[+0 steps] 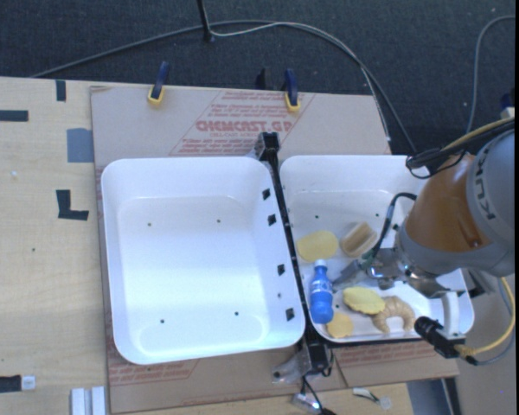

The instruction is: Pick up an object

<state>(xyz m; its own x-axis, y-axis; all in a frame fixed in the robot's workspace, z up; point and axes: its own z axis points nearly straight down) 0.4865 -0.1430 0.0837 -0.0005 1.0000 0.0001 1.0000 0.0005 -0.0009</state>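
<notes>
The arm's hand point(363, 272) hangs low in the right bin point(346, 173) — just above a blue bottle point(320, 294) and yellow food pieces point(364, 300). Its grip cannot be made out.

Dark carpet point(86, 15) lies beyond the wooden bench point(26, 232), crossed by thin cables point(268, 26).

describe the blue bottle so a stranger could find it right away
Look in the right bin, along its left wall near the front. The blue bottle lies there with its white cap pointing away. It is the only blue item among yellow and tan food pieces.
</notes>
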